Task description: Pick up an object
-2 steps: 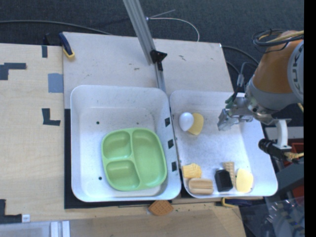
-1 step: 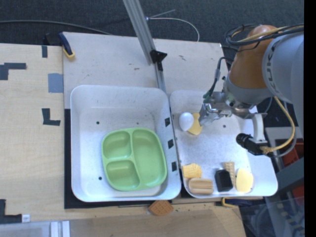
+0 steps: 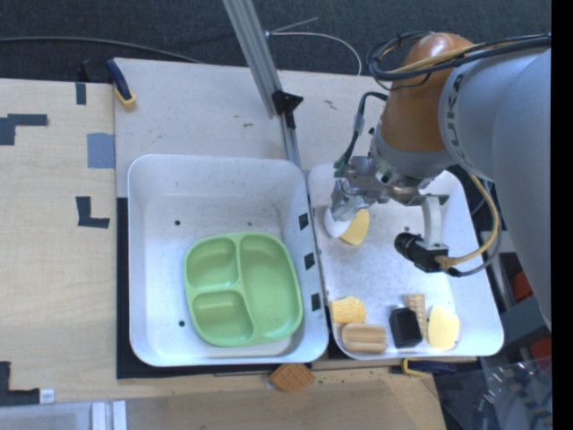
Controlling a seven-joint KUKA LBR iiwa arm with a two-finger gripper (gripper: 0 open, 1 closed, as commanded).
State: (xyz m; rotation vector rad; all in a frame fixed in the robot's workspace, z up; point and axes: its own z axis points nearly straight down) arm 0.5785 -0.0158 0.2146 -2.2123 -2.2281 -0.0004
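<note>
Camera view: pale bench (image 3: 54,240), dark floor (image 3: 134,7).

The tool (image 3: 345,206) partly covers the yellow piece (image 3: 355,229); finger state is indiscernible. The arm (image 3: 501,124) is cut off at the right edge.

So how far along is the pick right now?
Nothing looks lifted yet. The gripper is low in the right bin, right at a yellow piece near the bin's left wall; I can't tell if it's gripped. Grasping and lifting remain. The other food pieces lie untouched along the near edge.
</note>
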